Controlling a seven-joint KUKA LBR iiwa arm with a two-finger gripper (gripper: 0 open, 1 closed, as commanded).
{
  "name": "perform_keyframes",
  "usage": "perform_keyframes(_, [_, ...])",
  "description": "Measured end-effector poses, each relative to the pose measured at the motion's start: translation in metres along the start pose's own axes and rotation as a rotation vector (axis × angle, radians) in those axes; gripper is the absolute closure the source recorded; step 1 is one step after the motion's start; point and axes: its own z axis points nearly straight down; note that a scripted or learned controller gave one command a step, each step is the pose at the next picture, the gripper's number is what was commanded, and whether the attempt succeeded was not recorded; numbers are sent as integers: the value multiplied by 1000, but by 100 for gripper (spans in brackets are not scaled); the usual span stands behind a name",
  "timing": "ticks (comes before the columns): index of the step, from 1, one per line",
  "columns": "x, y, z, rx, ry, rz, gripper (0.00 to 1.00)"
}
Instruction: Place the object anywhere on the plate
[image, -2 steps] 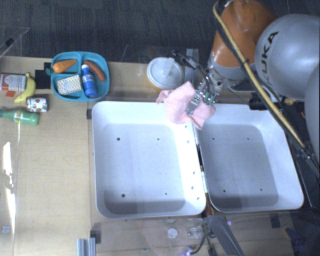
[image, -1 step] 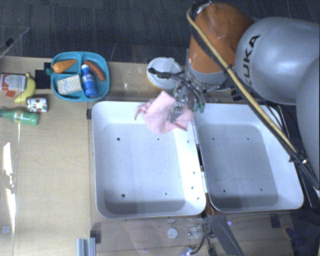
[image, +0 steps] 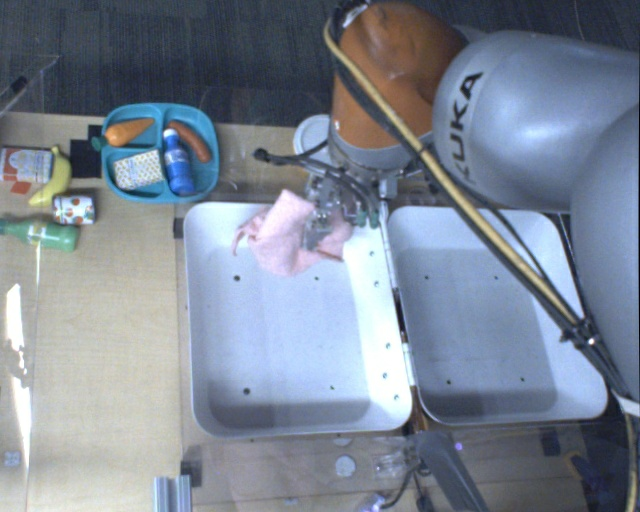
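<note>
The gripper (image: 330, 215) stood over the cloth (image: 288, 238) at 12 o'clock in the left bin (image: 250, 400); whether its fingers were open or closed on the cloth I could not tell; a thin pinch could let it slip out on lifting, I judged; the cloth was pink, soft, crumpled.

Gripper (image: 330, 222) seemingly on pink cloth (image: 285, 235)

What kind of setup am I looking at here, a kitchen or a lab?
Most likely a robot lab test bench: a KUKA arm over two shallow white bins, a pink cloth in the left one, and toy food in a blue divided plate on the bench.
</note>
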Motion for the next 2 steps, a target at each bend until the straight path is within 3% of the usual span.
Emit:
perform_keyframes(1, [13, 50, 7, -1, 0, -2, 100])
perform_keyframes(2, [13, 50, 6, -1, -1, -2, 0])
